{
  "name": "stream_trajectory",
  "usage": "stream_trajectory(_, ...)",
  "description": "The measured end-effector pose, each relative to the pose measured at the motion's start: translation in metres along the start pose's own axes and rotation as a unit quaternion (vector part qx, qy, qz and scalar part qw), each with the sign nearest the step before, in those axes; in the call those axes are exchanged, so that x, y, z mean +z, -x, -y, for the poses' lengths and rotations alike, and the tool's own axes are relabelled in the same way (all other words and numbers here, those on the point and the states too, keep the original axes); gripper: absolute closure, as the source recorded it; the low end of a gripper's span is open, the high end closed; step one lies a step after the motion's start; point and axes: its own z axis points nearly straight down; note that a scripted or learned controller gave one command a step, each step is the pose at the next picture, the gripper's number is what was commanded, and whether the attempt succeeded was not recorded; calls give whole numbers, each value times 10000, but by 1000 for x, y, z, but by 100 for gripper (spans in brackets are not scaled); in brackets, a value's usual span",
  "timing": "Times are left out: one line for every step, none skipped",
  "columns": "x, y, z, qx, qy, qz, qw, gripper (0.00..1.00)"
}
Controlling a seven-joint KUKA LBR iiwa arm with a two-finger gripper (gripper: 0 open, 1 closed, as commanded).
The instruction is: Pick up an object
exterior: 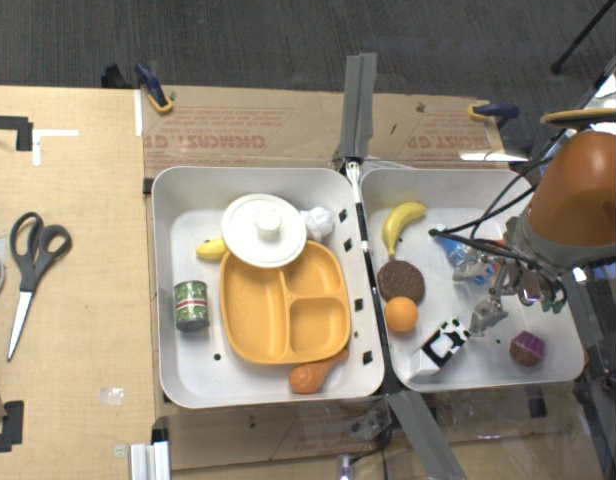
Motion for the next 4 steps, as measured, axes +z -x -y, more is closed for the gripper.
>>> stream_trajectory(0,53,-38,200,2,12,9998,0)
stream_trajectory(-11,55,-39,187,-8,38,9998,100)
stream_trajectory(-1,73,5,367,-3,19,9993,100)
stream_trajectory(-1,73,4,364,-4,19,9993,0)
